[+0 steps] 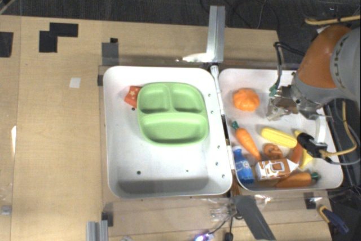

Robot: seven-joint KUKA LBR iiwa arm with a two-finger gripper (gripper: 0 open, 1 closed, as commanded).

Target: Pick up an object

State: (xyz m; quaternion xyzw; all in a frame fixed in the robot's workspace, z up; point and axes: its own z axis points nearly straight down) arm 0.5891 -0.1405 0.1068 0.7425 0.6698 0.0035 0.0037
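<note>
Left bin (pixel 118 138): holds a green divided plate (pixel 171 112), set toward the back, with a small red item (pixel 132 96) tucked at its left edge, touching it. Neither looks like an easy pinch.

Right bin (pixel 333 178): toy food, crowded toward the front, probably tumbled there. An orange pumpkin (pixel 246 99) sits apart at the back; a carrot (pixel 247 142) lies beside the dividing wall; a blue bottle (pixel 243 169) and a brown carton (pixel 276 169) rest at the front; an ear of yellow corn (pixel 278 136) lies mid-bin.

Gripper (pixel 282 105): hangs over the right bin's back half, between pumpkin and corn, nothing visibly in it. Open or closed, I cannot tell. The nearest candidates are the pumpkin and the corn.
</note>
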